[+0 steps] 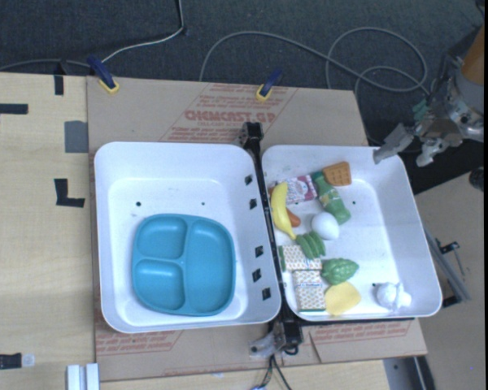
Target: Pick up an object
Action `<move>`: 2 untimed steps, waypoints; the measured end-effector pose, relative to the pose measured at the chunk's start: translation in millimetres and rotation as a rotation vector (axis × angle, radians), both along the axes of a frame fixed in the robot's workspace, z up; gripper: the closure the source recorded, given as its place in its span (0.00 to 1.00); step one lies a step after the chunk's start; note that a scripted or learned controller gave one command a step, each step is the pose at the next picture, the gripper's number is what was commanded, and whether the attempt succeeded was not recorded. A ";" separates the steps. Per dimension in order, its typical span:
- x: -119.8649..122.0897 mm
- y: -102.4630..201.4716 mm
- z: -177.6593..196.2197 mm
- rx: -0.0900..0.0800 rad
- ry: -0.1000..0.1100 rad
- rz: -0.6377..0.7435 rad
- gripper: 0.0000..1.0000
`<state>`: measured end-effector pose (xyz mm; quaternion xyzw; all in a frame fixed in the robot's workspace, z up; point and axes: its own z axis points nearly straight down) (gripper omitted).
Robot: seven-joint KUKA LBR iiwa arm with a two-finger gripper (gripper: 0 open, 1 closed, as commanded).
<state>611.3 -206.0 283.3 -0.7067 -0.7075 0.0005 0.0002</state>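
My gripper (407, 147) hangs above the far right corner of the right bin (411, 210), its two fingers apart and nothing between them. In the right bin lie several toy foods: a yellow banana (280, 210), a white egg (326, 227), an orange cracker (337, 173), a green bottle (331, 202), a green pepper (311, 244), a leafy green piece (339, 270), a yellow lemon (342, 299), a pink packet (302, 188), two printed cards (303, 279) and a small white item (388, 295). All sit below and left of the gripper.
The left bin (118, 177) holds a blue divided plate (183, 264). A black divider with clips (259, 218) runs between the bins. Cables (366, 71) trail over the dark floor behind the bench. Cardboard (220, 112) lies under both bins.
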 end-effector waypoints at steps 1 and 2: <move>30.4 30.2 -151.2 0.002 0.004 0.000 0.00; 1.8 74.0 -197.1 -0.001 -0.002 0.000 0.00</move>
